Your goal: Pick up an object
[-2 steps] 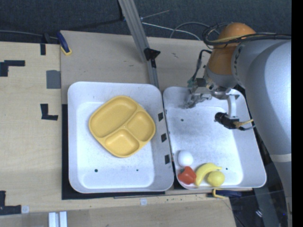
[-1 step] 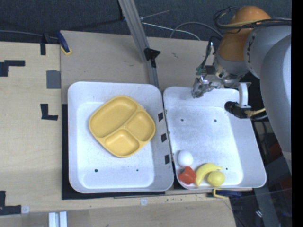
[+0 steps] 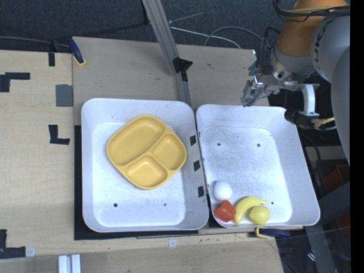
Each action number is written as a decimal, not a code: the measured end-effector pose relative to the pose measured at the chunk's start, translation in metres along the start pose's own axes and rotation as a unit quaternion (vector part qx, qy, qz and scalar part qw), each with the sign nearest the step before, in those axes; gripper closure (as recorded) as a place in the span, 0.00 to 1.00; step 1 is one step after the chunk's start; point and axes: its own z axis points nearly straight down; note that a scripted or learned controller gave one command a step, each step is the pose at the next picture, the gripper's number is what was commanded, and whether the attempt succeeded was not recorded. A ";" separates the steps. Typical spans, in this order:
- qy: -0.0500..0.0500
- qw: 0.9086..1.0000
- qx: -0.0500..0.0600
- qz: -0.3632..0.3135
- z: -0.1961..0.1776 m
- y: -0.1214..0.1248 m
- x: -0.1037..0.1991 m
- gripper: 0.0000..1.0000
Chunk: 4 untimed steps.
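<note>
A banana [image 3: 248, 205], lemon [image 3: 260, 214], tomato [image 3: 225, 210] and egg [image 3: 222, 189] huddle in the right bin's [image 3: 284, 152] near corner; the gripper [image 3: 251, 94] hovers empty above its far rim, fingers narrowly parted.

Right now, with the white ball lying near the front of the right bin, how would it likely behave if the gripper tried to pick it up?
The white ball looks round and smooth, so it would probably roll or squirt away if pinched off-centre. It sits beside the red item and banana, which may block its rolling towards the front. It seems small, likely light.
</note>
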 end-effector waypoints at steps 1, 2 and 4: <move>0.000 1.000 0.001 0.000 -0.029 0.001 0.001 1.00; 0.001 1.000 0.004 -0.001 -0.017 -0.026 0.042 1.00; 0.001 1.000 0.004 -0.002 -0.009 -0.078 0.147 1.00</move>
